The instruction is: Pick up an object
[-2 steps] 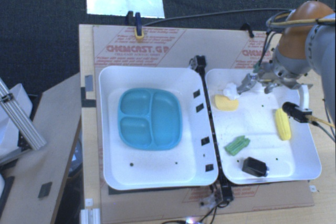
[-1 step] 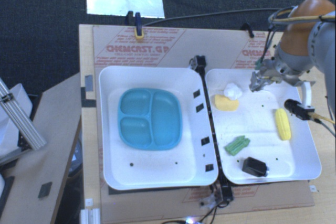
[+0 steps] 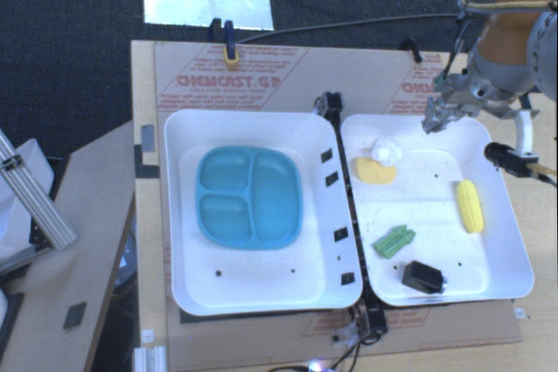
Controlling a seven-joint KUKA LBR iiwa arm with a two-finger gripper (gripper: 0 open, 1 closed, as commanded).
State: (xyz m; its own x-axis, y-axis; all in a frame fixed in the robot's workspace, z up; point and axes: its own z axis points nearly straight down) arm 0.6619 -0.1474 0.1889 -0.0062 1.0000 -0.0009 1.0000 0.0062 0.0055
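In the right bin (image 3: 510, 270) lie a yellow corn cob (image 3: 470, 206), a green ridged piece (image 3: 394, 240), a black block (image 3: 423, 277), a flat yellow piece (image 3: 375, 172) and a small white lump (image 3: 386, 151). My gripper (image 3: 433, 121) hangs over the bin's far rim, above and to the right of the white lump. Nothing shows between its fingers.
The left bin (image 3: 187, 274) holds a blue divided plate (image 3: 249, 197). Black clips (image 3: 340, 234) run along the seam between the bins. A black fitting (image 3: 507, 158) sticks in at the right bin's right rim. A cable crosses the cardboard behind the bins.
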